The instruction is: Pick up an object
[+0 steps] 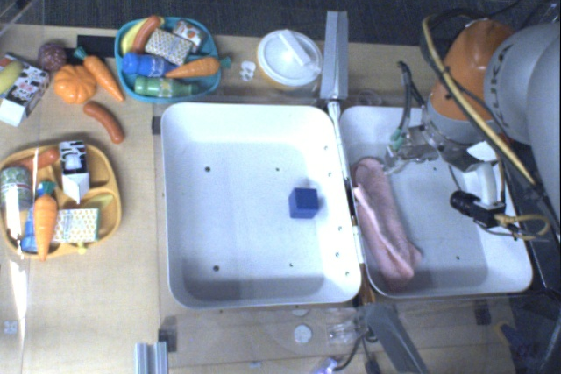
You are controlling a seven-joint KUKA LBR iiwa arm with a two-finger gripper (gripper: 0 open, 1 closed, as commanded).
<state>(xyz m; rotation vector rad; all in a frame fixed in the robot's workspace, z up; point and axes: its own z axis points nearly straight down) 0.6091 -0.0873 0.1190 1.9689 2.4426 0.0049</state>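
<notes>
A small blue cube (304, 202) lies in the left bin (219, 276), right of its middle. A long pink soft object (384, 222) lies along the left wall of the right bin (465, 267). My gripper (399, 151) hangs over the upper left part of the right bin, just above and right of the pink object's far end. The grey arm with its orange band (473, 48) reaches in from the right. Whether the gripper touches the pink object cannot be made out.
A blue bowl of toy food (166, 59) and a white lidded cup (290, 57) stand behind the left bin. A yellow plate of toy food (58, 201) and loose toy vegetables (88, 88) lie at the left. Cables (491, 215) hang over the right bin.
</notes>
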